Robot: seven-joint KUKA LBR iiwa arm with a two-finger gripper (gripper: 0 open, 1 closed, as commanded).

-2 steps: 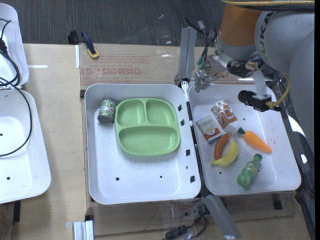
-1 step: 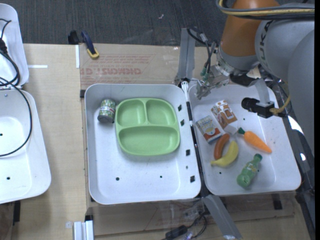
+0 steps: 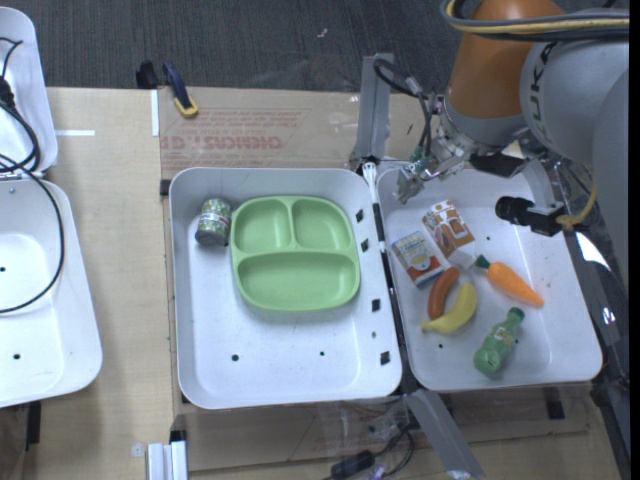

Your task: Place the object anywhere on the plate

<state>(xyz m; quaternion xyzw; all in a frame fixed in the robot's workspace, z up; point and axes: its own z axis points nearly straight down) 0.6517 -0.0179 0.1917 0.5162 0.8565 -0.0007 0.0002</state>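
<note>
Carton [image 3: 449, 227] lies just below hand [image 3: 420, 173], apart from it.

Red print on the cardboard sheet [image 3: 240, 128] behind the bins, upside down from this view, letters not legible. Arm housing [image 3: 590, 88] shows part of a letter mark, cut off. Cartons' [image 3: 418, 256] and can's [image 3: 212, 221] labels too small to read.

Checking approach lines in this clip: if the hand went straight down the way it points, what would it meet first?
Probably the bare floor of the right bin near its upper left corner; the hand hangs there, though depth is unclear.
</note>
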